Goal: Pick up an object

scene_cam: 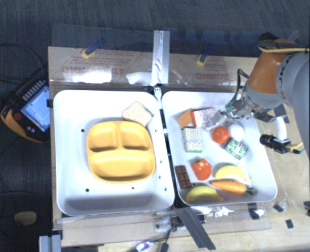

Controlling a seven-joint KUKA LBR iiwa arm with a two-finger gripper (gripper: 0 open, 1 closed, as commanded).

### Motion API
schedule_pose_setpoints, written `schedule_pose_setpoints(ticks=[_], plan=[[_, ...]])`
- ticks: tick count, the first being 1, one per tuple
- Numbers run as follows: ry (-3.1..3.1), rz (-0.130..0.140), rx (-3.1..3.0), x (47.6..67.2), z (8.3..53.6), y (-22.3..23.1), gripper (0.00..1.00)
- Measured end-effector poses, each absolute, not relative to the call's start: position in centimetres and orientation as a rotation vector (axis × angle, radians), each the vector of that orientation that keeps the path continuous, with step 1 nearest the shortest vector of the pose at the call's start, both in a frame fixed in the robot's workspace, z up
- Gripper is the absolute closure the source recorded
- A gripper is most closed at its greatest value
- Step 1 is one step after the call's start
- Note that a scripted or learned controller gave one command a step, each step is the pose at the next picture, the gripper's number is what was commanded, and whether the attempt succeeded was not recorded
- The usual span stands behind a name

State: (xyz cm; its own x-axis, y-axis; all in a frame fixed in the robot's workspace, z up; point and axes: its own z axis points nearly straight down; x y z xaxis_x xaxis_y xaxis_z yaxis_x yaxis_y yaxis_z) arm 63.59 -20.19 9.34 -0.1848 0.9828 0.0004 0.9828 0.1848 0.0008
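Evidently crowded, the right bin (269,164) holds a tomato (221,134) and a white egg-like piece (237,132) just at seven o'clock of the gripper (237,109), whose finger state cannot be told; descending there risks nudging neighbours rather than enclosing one.

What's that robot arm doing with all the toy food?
The arm reaches in from the right, and its gripper is low over the far right part of the right bin. Toy food lies there: a tomato, a white egg, a carrot, bananas and small boxes. It looks ready to pick something. The left bin holds a yellow divided plate and a slice of toast.
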Motion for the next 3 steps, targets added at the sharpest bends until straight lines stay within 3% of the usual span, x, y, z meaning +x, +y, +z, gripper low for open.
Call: schedule_pose_setpoints(ticks=[1,2,3], plan=[[1.957,0.041,2.449,60.97,9.46,-20.92,0.0],[1.955,0.023,2.447,60.75,10.18,-21.25,1.0],[1.964,0.028,2.447,60.86,10.18,-20.8,0.0]])
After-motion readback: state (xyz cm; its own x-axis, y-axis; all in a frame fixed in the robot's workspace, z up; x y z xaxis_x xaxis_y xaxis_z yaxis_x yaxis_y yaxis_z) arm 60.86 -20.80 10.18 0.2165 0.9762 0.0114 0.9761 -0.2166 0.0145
